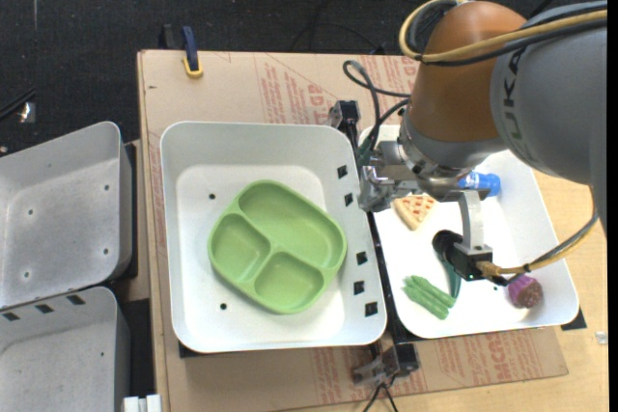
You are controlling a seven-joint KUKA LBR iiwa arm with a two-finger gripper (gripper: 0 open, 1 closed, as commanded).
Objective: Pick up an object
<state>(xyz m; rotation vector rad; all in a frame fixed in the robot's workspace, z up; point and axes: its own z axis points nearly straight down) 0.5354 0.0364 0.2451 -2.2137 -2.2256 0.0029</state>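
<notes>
The right bin [555,236] holds a toy pizza slice [415,209], a green bean pod [428,295], a purple round thing [526,290], a dark green thing [452,267] and a blue thing [483,183] partly hidden under the arm. My gripper [379,186] hangs low at the right bin's left edge, just left of the pizza slice, over the wall between the two bins. Nothing shows between its fingers. The grey and orange arm covers the back of the right bin.
The left bin [193,159] holds a light green divided plate [277,246]. Cardboard [251,82] lies under both bins. White trays [58,207] sit off the bench at the left. Cables run behind the bins.
</notes>
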